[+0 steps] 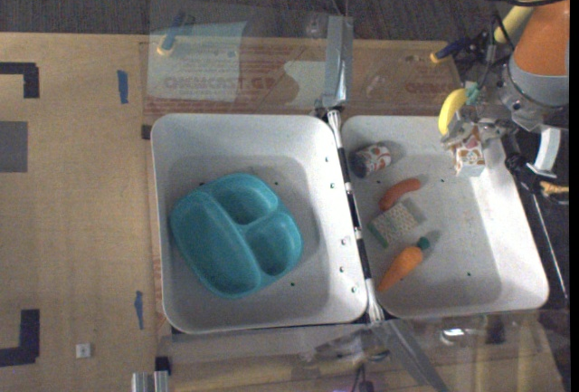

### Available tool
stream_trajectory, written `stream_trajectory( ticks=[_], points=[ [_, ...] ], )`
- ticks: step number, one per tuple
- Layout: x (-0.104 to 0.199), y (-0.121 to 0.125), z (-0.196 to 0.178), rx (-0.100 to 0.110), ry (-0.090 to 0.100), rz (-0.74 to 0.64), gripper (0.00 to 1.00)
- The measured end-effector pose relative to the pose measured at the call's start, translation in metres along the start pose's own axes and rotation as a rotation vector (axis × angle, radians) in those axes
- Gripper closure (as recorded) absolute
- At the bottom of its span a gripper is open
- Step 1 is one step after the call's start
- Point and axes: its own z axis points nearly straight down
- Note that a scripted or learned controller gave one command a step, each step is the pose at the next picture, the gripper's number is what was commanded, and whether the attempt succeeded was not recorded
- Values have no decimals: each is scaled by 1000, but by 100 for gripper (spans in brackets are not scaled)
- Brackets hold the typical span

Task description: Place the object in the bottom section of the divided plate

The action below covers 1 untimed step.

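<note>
**benchrat:** Camera view, looking down at a slant: the arm point(543, 55) is reaching in from the right and hanging over the far right corner of the right bin point(507, 263). A small white-and-brown carton point(469, 151) is sitting right at the tip of it. A banana point(450, 109) is poking up just beside the carton, on its left.

**kludge42:** Are the jaws actually clamping the carton?

**benchrat:** Honestly, I cannot tell. The wrist is blocking that spot, and it's all too small and blurry to see if the jaws are apart or together. The carton is looking tilted, and I can't say whether it's touching the bin floor.

**kludge42:** And the plate?

**benchrat:** The teal plate point(213, 241) is lying flat in the left bin point(181, 137), a bit left of centre, with its dividers showing three sections. So the carton is sitting well apart from it, one whole bin over.

**kludge42:** What else is lying around?

**benchrat:** All in the right bin's left half: a little can point(371, 158) lying near the top, an orange sausage-looking thing point(399, 192) below it, then a greyish block point(396, 222), and a carrot point(403, 263) lying nearest the front. Both bins are resting side by side on the tan tabletop point(72, 200).
</note>
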Motion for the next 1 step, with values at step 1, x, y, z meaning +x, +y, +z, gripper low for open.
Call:
stream_trajectory(
  ticks=[1],
  points=[
    [-3, 16, -3, -4, -2, -45, 100]
  ],
)
